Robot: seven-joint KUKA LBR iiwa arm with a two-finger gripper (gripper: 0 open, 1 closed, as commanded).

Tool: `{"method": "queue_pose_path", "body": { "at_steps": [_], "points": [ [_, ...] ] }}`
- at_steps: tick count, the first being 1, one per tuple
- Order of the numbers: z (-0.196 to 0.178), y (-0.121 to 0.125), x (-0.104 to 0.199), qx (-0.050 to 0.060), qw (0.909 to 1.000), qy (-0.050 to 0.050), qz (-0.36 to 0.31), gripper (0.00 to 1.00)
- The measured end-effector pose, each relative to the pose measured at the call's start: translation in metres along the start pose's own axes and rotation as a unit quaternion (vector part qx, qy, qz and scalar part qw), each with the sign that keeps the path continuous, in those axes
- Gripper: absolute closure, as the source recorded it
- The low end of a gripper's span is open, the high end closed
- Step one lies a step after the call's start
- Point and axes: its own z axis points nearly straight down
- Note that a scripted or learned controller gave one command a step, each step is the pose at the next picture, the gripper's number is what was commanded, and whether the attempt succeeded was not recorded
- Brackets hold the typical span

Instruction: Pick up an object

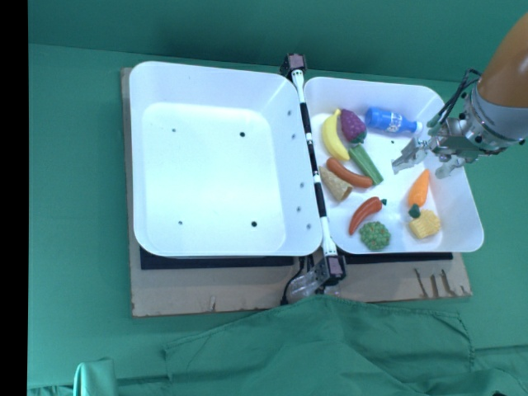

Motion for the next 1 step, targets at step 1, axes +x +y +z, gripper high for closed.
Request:
{"method": "queue_pose_path", "body": {
  "at_steps": [1],
  "points": [
    [0.0006,0.0959,0.012,-0.003,1.0,-0.001,-0.003,0.0]
  ]
}}
